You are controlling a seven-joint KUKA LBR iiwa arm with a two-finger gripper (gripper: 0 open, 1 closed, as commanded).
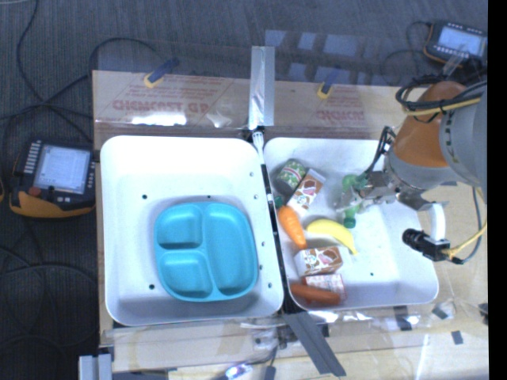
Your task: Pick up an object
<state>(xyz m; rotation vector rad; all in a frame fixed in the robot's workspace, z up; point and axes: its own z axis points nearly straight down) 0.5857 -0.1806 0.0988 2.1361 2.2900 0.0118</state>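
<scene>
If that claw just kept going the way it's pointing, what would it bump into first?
Probably the small green thing right at the tip of the claw. Beyond it lie the carton and the can. Height above them is hard to judge from this view.

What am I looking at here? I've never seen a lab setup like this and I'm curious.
One camera looks down on a bench with two white bins. The left bin holds a blue divided plate. The right bin holds toy food: a banana, a carrot, a sausage, a green can and two small cartons. The grey and orange robot arm reaches in from the right; its gripper sits low over that bin. Whether it grips anything is unclear.
</scene>
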